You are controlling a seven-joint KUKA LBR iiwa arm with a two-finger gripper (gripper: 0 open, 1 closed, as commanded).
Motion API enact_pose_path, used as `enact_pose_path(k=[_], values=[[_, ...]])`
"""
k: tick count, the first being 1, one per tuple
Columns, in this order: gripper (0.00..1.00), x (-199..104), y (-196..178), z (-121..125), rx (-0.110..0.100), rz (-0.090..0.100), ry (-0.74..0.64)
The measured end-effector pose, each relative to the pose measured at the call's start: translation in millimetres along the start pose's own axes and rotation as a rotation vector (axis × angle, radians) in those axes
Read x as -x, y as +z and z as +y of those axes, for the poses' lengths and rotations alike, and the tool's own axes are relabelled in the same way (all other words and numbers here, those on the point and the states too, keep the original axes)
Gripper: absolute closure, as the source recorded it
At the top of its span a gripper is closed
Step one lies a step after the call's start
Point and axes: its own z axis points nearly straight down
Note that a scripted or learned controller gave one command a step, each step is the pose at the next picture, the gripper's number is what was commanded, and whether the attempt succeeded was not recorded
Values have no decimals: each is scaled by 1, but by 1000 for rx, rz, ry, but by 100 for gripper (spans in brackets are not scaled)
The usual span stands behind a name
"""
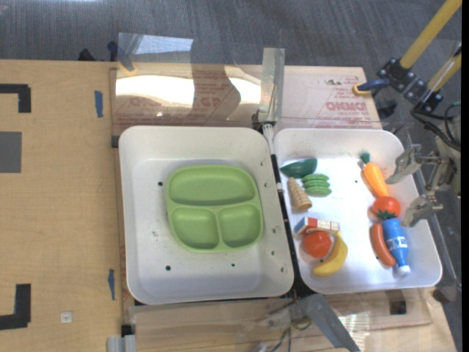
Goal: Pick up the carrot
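The carrot [374,180] lies in the right bin [344,147], close to its right wall. It is orange with a little green top at its far end. Its long side runs from that green top, up and to the left, down and to the right, where its thick end touches a small tomato [385,207]. Just below that sit a hot dog [381,244] and a blue bottle [396,246], side by side.

My gripper [419,189] is at the right edge of this bin, just beside the carrot. So the carrot lies to the left of my gripper — only a short way off, and a bit toward the far side. I have just one arm, so this is the one that must go.

My two fingers look spread wide, one near the top of the carrot and one near the tomato. There is nothing between them. The metal parts are thin and pale against the messy edge, so I may be a little wrong about how wide they are.

I think I need to slide left over the carrot and close across its thin side — not along its length.
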Motion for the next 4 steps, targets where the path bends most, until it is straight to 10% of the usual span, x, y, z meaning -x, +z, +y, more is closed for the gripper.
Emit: enact_pose_path(k=[1,2,3,4], values=[[0,35,176,8,7,11,-290],[0,90,190,-21,0,-7,57],[100,94,176,-21,-4,-21,55],[100,101,42,-52,-5,-11,-419]])
